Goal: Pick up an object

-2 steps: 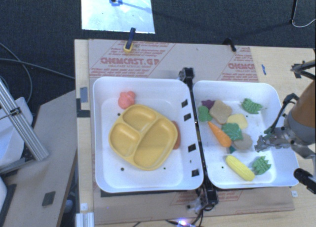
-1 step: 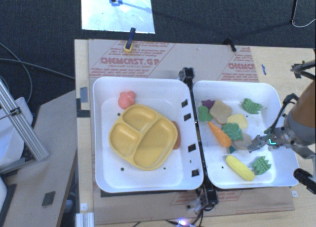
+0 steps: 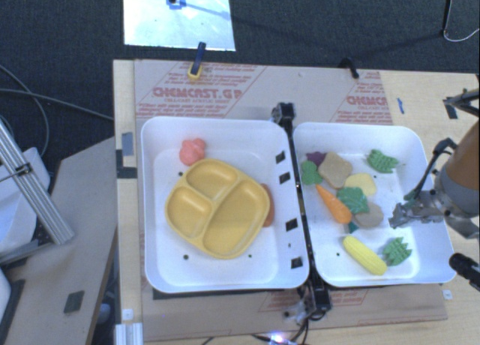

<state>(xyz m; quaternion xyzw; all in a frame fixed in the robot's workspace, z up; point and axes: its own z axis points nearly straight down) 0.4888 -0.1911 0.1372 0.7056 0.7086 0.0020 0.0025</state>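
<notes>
The right bin (image 3: 358,129) holds several toy foods: an orange carrot (image 3: 331,202), a yellow corn cob (image 3: 364,254), a tan bread slice (image 3: 337,169), a teal piece (image 3: 353,200), a grey-brown piece (image 3: 369,218), and green leafy pieces at the back (image 3: 382,160) and front right (image 3: 397,250). My gripper (image 3: 403,217) hangs over the right side of this bin. It is just right of the grey-brown piece and above the front green leafy piece. I see nothing held in it.
The left bin (image 3: 217,123) carries a yellow divided plate (image 3: 217,207) and a pink toy (image 3: 192,151) at its back. A black divider (image 3: 294,201) runs between the bins. Cardboard (image 3: 225,92) lies under both bins.
</notes>
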